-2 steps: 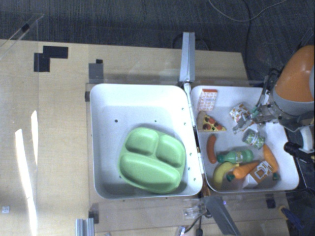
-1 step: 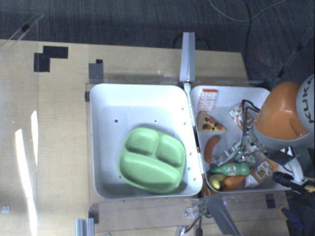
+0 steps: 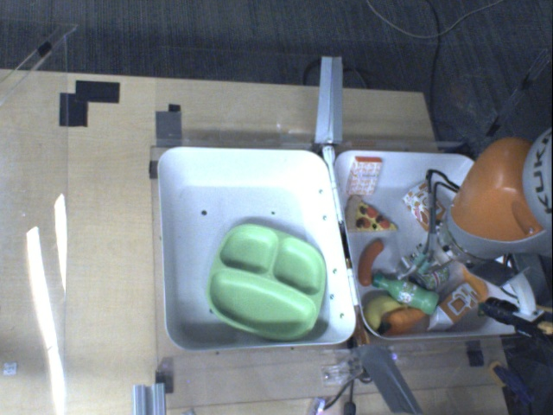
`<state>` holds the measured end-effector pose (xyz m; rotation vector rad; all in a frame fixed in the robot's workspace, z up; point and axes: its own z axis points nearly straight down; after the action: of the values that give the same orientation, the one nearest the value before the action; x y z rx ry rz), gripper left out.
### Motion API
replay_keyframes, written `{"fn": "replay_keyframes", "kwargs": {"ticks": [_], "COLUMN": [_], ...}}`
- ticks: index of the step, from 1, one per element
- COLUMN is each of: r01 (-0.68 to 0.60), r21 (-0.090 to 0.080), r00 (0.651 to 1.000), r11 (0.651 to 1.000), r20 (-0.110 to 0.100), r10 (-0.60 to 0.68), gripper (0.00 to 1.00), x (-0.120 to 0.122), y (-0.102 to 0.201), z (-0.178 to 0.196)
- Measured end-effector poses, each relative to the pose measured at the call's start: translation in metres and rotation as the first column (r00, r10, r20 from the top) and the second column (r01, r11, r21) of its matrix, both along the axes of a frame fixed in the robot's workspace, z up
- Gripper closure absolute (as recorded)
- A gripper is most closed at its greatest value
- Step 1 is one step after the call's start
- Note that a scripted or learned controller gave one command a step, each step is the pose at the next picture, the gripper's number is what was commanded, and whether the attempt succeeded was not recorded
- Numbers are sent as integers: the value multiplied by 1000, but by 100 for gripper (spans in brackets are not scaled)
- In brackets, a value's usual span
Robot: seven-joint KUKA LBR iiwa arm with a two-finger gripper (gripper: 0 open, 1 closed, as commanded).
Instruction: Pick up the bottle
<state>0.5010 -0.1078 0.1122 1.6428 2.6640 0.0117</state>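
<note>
Grey arm low over right bin, pincer above bottle

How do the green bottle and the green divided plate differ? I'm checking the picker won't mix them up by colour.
The green bottle is darker green and slim; the green divided plate is pale green, broad and flat with three compartments. The bottle lies on its side in the right bin among toy foods, beside the tool; the plate sits alone in the left bin. The plate is much the larger. Both are green and rest inside white bins.
</note>
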Motion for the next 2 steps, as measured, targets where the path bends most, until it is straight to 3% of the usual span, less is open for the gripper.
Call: {"fn": "replay_keyframes", "kwargs": {"ticks": [1,2], "r01": [0,-42], "r21": [0,0], "r00": [1000,999], "r11": [1000,999], "r20": [0,2], "r10": [0,42], "gripper": [0,0], "x": [0,-9], "y": [0,-34], "z": [0,-23]}}
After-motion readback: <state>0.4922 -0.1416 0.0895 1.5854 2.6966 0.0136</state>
